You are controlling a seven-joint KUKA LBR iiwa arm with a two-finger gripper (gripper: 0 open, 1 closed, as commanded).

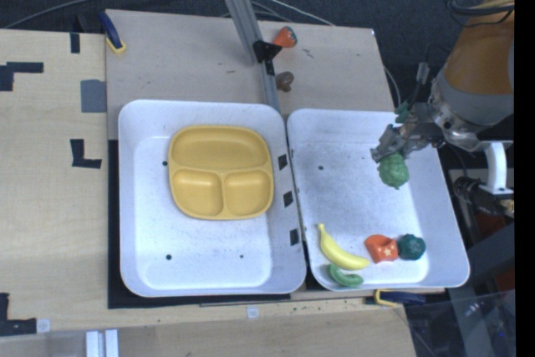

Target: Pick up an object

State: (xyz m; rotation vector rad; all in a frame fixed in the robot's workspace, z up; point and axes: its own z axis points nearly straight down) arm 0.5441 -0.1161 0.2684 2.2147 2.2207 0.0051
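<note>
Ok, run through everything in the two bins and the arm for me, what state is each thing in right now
Plate: upright, flat in the left bin, nothing in its compartments.
Broccoli: in the right bin, right under the gripper; grip not clear.
Banana: lying at the right bin's front edge.
Green pod: lying under the banana's end.
Red piece: resting beside the teal piece.
Gripper: low over the broccoli.

Text: none readable.
Labels and brands: none legible on bins (134, 180), tray (221, 171) or worktop (184, 54).
Numbers and signs: none made out.
</note>
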